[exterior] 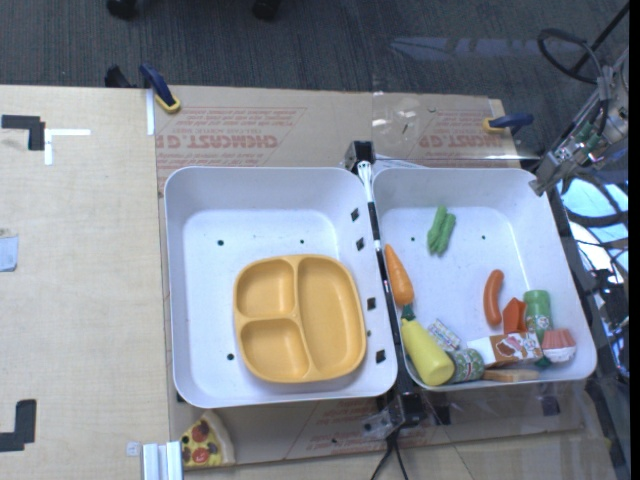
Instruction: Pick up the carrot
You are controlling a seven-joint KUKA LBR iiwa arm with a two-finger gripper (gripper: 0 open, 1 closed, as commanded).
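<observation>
Carrot (399, 276) in right bin (520, 200), against left wall. Light wood surface (75, 318), cardboard (260, 130) under 2 bins, grey carpet floor (330, 38). Tool (585, 138) top right, state unclear.

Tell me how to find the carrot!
Look in the right-hand white bin, along its left wall beside the divider. The carrot lies there, just above the yellow squeeze bottle. It is the orange, tapered one with a green top, unlike the sausage further right.
</observation>
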